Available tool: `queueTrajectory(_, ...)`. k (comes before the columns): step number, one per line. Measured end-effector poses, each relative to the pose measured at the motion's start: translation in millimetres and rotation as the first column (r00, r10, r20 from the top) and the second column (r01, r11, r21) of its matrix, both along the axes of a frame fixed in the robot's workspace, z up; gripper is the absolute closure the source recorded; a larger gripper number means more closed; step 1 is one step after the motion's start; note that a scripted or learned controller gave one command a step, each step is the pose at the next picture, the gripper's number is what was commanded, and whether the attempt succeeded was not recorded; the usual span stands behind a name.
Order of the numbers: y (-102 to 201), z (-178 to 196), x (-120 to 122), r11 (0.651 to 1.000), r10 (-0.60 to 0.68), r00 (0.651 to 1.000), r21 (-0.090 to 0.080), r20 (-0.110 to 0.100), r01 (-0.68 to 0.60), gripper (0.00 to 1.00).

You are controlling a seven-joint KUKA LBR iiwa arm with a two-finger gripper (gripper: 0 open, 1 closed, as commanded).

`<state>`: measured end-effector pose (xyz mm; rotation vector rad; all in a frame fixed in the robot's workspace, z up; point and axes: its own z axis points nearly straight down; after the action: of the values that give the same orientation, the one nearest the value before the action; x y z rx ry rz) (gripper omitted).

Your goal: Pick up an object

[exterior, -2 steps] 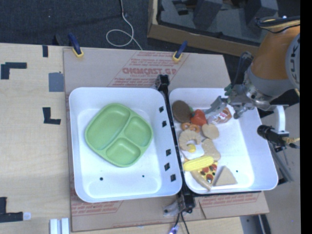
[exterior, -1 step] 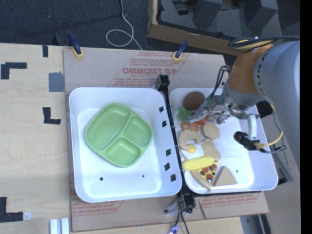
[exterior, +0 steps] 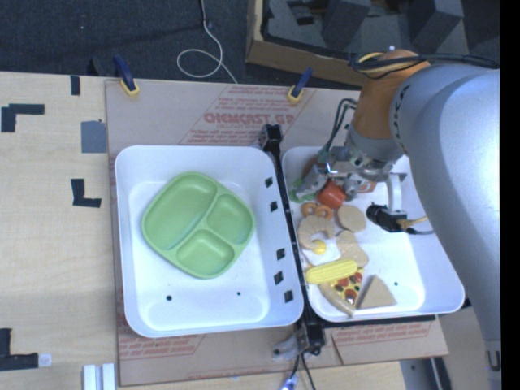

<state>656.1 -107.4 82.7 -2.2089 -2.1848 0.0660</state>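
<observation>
A: From the overhead camera view, what sits where?

B: Two white bins side by side in the middle of the frame. The left bin [exterior: 134,218] holds a green divided plate [exterior: 198,224], lying flat, tilted a little against the bin's edges. The right bin [exterior: 431,279] carries the toy food, crowded toward its left side along the divider.

A: Why crowded there?

B: My guess is that the pieces were simply tipped in as a pile of candidates; any of them would serve for the pick. At the lower end lie a yellow corn cob [exterior: 331,272], a pizza slice [exterior: 347,290] and a tan wedge [exterior: 375,292]. Above those, pale cookie-like discs [exterior: 352,219], one fried egg [exterior: 314,237], and higher up a red-orange piece [exterior: 332,196] with something green just beside it.

A: And the arm?

B: It enters from the right of the frame, the orange band above the wrist showing in the upper right. The gripper [exterior: 351,177] hangs over the upper part of the pile, just above the red-orange piece, seemingly lined up on it.

A: Open or closed?

B: I cannot tell; the wrist body hides the tip. Nothing is visibly held.
</observation>
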Motion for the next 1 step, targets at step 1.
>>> queueTrajectory(1,-1.0,9.4,-1.8,1.000,-0.003,1.000,0.003,-0.001,0.003,1.00)
